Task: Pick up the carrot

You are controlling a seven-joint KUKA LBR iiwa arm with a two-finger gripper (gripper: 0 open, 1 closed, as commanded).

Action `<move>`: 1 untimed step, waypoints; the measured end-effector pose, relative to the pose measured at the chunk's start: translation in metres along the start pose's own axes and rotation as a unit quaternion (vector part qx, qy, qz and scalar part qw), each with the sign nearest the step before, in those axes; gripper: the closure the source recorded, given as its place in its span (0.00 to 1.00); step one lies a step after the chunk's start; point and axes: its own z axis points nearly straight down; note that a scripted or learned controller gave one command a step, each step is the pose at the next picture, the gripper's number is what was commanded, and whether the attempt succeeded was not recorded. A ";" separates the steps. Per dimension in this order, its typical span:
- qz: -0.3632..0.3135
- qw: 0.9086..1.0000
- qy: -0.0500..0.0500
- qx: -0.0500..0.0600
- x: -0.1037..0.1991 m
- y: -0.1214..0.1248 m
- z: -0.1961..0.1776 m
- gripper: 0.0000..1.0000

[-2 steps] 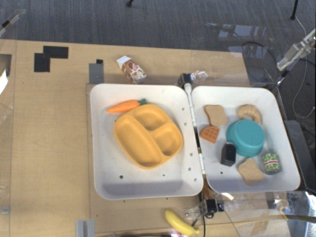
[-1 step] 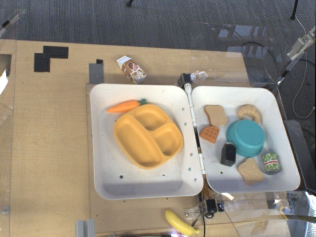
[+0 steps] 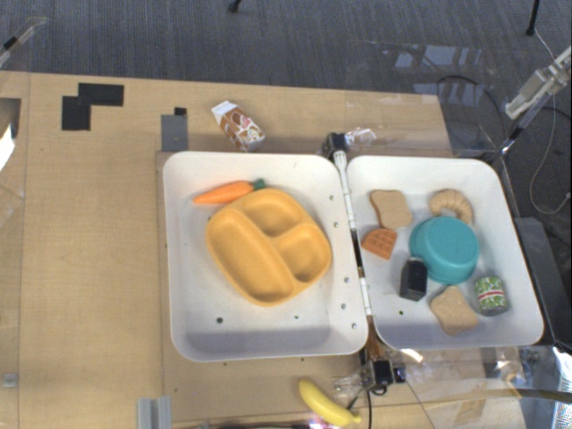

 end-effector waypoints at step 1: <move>0.114 0.993 0.007 0.008 -0.010 0.004 0.096 0.00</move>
